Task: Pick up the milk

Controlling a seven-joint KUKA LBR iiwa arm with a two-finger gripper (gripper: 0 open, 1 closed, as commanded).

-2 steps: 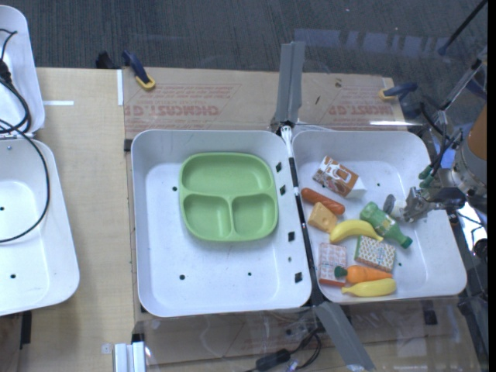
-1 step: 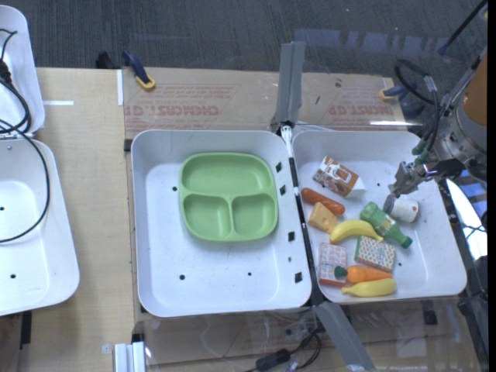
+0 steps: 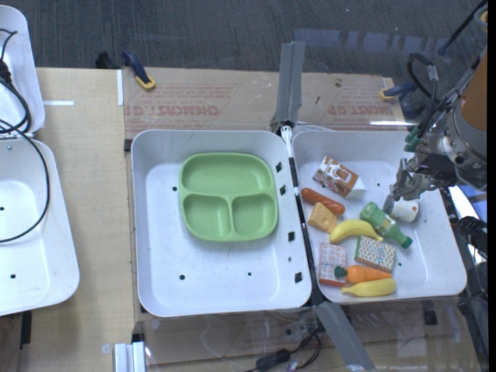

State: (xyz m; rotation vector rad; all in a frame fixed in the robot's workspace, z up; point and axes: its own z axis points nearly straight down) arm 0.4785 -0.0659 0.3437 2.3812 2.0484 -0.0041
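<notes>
Two white bins are sitting side by side on the tabletop, the milk lying near the right bin's far edge while the end effector is hovering toward its right edge, seemingly over a small white item, its opening unreadable.

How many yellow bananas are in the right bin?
2. One banana lies mid-bin, beside the green bottle. The other banana lies at the front edge, below the carrot. None seems hidden.

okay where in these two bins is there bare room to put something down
Left bin: bare floor all around the green tray, widest below it. Right bin: open floor beside the milk carton, toward the gripper; crowded from the banana down to the carrot.
</notes>
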